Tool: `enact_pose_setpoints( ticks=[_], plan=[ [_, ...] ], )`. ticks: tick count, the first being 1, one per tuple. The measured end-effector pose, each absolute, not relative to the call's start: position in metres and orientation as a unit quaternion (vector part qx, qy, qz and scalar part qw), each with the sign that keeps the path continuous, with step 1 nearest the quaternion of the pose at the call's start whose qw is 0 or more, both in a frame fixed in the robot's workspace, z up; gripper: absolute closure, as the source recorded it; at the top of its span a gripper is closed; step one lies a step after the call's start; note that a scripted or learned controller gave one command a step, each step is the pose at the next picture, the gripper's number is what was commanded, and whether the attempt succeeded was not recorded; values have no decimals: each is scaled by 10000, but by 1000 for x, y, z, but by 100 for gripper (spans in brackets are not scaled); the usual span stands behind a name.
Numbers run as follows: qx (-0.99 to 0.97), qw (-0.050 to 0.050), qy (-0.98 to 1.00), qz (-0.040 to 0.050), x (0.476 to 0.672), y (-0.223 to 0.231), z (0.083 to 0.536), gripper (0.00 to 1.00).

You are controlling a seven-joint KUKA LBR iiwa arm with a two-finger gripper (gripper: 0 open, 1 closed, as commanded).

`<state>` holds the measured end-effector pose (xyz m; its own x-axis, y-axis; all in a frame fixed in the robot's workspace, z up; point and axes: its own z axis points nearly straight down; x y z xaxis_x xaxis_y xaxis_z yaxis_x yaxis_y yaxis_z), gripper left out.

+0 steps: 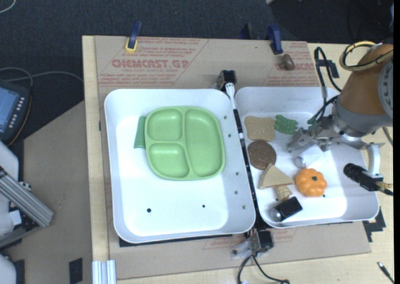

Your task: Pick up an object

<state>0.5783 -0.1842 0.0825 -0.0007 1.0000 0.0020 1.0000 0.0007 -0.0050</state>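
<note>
**Orange pumpkin toy: crowded pick**

Orange pumpkin-shaped plastic toy (pixel 310 182) sits in right white bin (pixel 350 211), just below my gripper (pixel 307 140). Can't tell jaw state, nothing seen held. Risk: I'd likely nudge tan wedge (pixel 275 177) or brown round disc (pixel 261 154) w/ a sloppy descent. Green divided plate (pixel 185 142) is well apart in left bin (pixel 156 214).

Fixed overhead camera, slanted, both bins (pixel 119 151)
</note>
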Motion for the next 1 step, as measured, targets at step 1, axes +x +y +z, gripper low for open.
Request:
enact_pose_setpoints(
  ticks=[1],
  plan=[
    [-7070,-3,-7072,-2,580,-185,96,100]
  ],
)
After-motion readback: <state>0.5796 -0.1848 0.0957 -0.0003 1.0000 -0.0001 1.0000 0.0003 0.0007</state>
